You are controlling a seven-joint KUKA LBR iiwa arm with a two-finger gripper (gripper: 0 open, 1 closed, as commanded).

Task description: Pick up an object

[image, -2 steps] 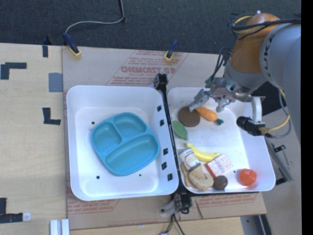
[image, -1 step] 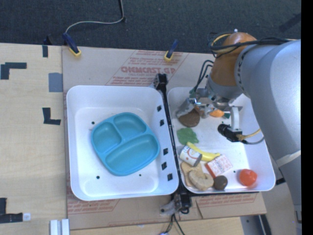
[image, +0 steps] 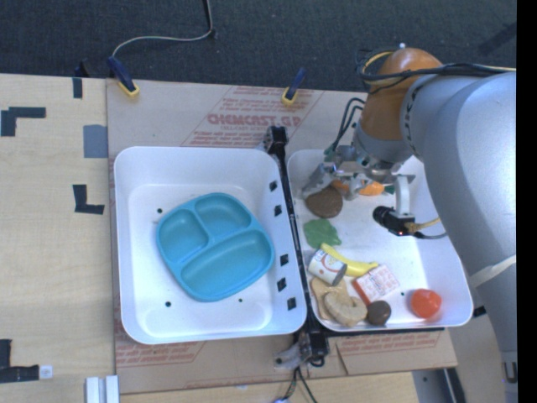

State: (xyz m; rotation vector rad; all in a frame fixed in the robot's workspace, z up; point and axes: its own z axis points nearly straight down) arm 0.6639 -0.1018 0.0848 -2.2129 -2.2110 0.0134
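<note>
The gripper (image: pixel 340 177) is low over the far end of the right white bin (image: pixel 445 267), just above a brown rounded lump (image: pixel 324 202); whether it grips anything cannot be told. The lump's long axis runs roughly left to right. Nearby lie a green leaf-shaped piece (image: pixel 320 231) and a yellow banana (image: pixel 351 263). The left white bin (image: pixel 134 225) holds a blue divided plate (image: pixel 215 245). The cardboard on the bench (image: pixel 50 250) reads "CHEMCAST".

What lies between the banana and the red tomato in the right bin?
In the camera view, a red-and-white packet lies between the banana and the red tomato.
</note>
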